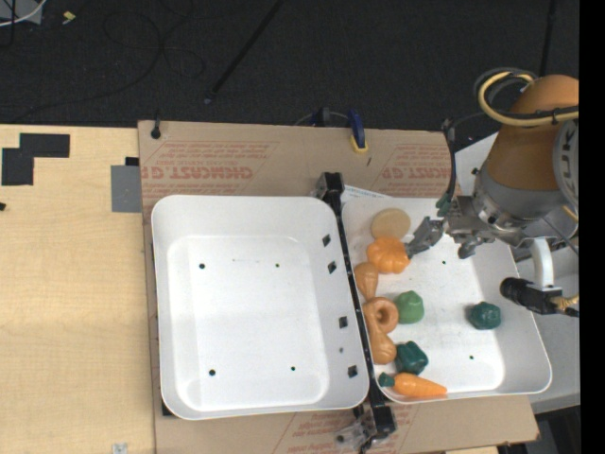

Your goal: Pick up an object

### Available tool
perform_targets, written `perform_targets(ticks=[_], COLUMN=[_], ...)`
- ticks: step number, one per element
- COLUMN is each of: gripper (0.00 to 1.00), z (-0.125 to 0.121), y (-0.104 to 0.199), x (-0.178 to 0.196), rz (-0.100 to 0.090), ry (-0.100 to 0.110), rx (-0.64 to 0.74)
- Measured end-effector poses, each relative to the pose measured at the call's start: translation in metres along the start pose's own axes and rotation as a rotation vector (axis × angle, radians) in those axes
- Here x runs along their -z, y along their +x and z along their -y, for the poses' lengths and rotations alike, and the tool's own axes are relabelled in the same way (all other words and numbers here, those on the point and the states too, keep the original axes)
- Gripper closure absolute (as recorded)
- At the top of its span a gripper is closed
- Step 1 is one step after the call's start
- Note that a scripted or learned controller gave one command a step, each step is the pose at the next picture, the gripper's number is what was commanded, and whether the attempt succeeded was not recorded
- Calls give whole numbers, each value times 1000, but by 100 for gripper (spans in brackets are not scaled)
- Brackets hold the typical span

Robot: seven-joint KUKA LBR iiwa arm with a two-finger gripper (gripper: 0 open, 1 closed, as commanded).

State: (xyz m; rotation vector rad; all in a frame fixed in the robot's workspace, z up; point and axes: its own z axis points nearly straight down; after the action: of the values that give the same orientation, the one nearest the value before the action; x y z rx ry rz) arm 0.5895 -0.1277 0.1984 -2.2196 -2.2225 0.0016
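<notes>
One gripper (424, 234) hovers, perhaps touching orange pepper (388, 254).

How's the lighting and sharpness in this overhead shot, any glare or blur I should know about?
Camera view: even, soft light; the white bins are bright but not blown out, with faint shadows under their rims. The background above the bench is nearly black. The toy food, such as the carrot, looks slightly soft, and the gripper is mildly blurred.

Desk (66, 282): pale wood, stretching left of my reach.
Cardboard sheet (246, 164): lies flat on my desk, under both bins.
Left bin (180, 218): on the cardboard.
Right bin (515, 353): beside it, touching.
</notes>
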Motion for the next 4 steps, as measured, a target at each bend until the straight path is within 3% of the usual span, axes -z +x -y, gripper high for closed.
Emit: perform_targets(ticks=[1, 2, 3, 4], gripper=[0, 0, 100, 100], z=[67, 26, 28, -16], y=[21, 31, 37, 40], x=[-92, -105, -99, -109], rz=[0, 22, 7, 2], ry=[0, -11, -2, 24], rx=[-2, -12, -12, -5])
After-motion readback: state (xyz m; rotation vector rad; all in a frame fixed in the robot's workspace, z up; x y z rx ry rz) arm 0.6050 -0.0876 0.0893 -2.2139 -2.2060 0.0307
